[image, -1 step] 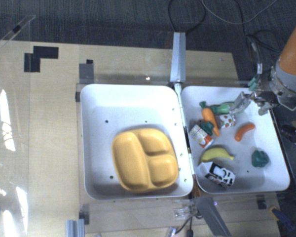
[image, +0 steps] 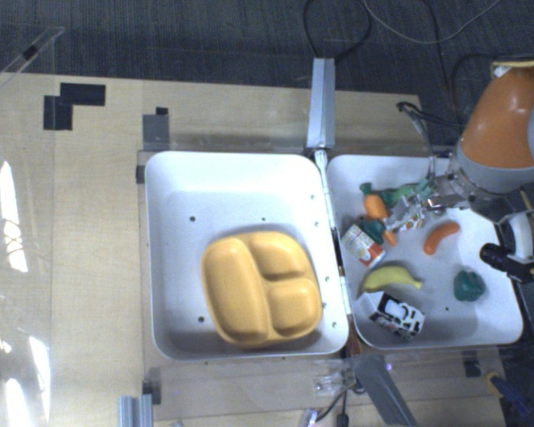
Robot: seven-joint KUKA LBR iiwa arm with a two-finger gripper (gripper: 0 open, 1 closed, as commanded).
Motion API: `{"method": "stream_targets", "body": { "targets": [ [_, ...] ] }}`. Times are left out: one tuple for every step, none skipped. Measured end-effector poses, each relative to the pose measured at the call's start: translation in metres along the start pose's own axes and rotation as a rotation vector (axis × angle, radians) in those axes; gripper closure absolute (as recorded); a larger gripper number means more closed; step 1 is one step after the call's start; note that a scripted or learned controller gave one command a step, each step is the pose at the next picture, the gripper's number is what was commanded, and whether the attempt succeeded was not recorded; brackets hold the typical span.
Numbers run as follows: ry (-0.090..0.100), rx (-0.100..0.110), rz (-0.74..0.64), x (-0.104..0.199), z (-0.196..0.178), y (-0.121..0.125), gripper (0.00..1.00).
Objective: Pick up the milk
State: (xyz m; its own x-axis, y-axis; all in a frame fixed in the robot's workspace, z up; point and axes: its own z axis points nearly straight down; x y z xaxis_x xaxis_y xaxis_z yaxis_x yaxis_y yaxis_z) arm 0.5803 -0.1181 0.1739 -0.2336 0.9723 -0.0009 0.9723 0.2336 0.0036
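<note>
The milk (image: pixel 362 242) is a small white carton with orange and green print. It lies on its side near the left wall of the right bin (image: pixel 503 327). My gripper (image: pixel 411 212) reaches in from the upper right and hangs low over the bin's upper middle, a little up and to the right of the carton. It is over a cluster of small toys: a carrot (image: pixel 374 205), a green piece (image: pixel 390 193) and a small red piece (image: pixel 410 224). Nothing shows between the gripper and the milk, and the two stand apart.
A yellow divided tray (image: pixel 260 286) lies in the left bin (image: pixel 173 194). The right bin also holds a banana (image: pixel 392 279), an orange sausage shape (image: pixel 441 236), a teal lump (image: pixel 469 285) and a black-and-white object (image: pixel 399 315). The arm's orange band (image: pixel 509 118) looms at the upper right.
</note>
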Motion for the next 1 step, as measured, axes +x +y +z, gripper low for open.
{"method": "stream_targets", "body": {
  "targets": [
    [0.0, 0.0, -0.011, -0.0426, 0.0773, -0.0005, 0.0]
  ]
}}
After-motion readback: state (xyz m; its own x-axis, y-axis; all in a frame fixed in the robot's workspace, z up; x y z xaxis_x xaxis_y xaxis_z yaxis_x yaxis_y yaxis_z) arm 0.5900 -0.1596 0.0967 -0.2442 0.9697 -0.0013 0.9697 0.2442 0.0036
